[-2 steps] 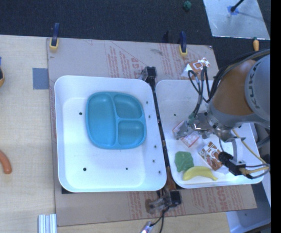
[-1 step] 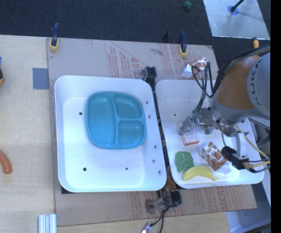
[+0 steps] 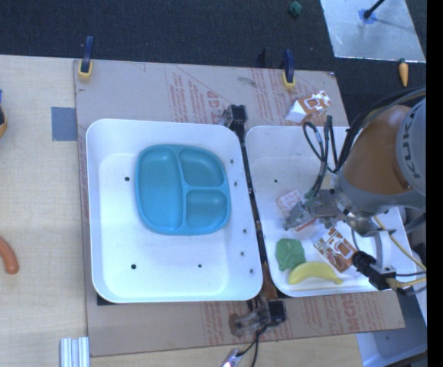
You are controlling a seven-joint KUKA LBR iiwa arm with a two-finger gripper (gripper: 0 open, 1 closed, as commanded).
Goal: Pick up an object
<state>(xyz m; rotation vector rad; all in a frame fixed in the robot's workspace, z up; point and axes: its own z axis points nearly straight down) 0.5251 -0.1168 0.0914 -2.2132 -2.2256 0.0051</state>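
In the right bin [image 3: 271, 151], my gripper [image 3: 304, 214] reaches down at the middle, right beside a small white and red packet [image 3: 289, 200] that lies at its left. Below it lie a green lumpy toy [image 3: 288, 252], a yellow banana [image 3: 315, 274] and an orange and white snack packet [image 3: 336, 248]. The arm's orange band [image 3: 374, 159] hangs over the bin's right side and hides part of its floor.
The left bin [image 3: 106, 228] holds a blue divided plate [image 3: 183, 188]. Another snack packet [image 3: 311, 107] lies on the cardboard behind the right bin. A toy sausage [image 3: 1, 251] rests on the bench at far left. Cables trail near the arm.
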